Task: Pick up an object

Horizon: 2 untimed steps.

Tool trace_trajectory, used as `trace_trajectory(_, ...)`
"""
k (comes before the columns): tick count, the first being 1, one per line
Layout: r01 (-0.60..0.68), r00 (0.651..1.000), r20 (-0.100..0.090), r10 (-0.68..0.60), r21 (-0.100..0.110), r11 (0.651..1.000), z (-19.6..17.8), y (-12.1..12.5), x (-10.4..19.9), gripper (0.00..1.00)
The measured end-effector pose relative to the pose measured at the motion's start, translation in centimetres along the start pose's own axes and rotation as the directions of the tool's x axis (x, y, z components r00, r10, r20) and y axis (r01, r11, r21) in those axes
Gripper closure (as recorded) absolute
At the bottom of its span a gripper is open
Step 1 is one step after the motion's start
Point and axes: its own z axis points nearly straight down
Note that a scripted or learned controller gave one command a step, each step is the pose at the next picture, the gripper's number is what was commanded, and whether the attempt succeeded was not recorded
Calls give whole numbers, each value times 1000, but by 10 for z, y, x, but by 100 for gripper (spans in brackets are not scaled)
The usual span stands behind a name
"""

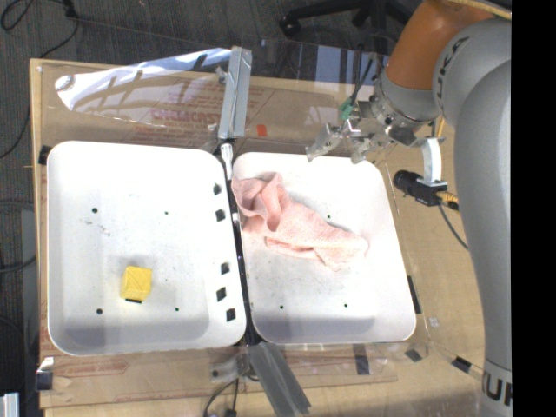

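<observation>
A: Nearest the lower edge, along the front rims of two white bins — left bin (78,168), right bin (395,294) — strips of tape and a grey bracket (278,385).

B: Inside the left bin, toward its front left?

A: A small yellow block (136,283), flat on the floor, well apart from all walls.

B: And across the divider?

A: In the right bin, a crumpled pink cloth (295,224), bunched against the divider at the upper left, trailing toward the middle. Touched by nothing.

B: Further back?

A: Just past the right bin's far rim, over the clear sheet on the wooden bench (287,102), the gripper (347,143). Two metal fingers spread apart, released, with nothing between them. Near the cloth, though clear of it. Behind the gripper, the orange band (421,37) and grey arm (486,146) down the right side.

B: Far left corner?

A: Crinkled shiny plastic film (139,76) beside a grey metal bar (234,94) in line with the divider.
</observation>
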Motion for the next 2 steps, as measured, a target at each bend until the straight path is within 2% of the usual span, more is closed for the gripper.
trace_trajectory(1, 264, 964, 0, -264, -1, 964, 97, -24, 33, 0)
trace_trajectory(2, 400, 917, 4, -400, -6, 917, 139, -44, 60, 0)
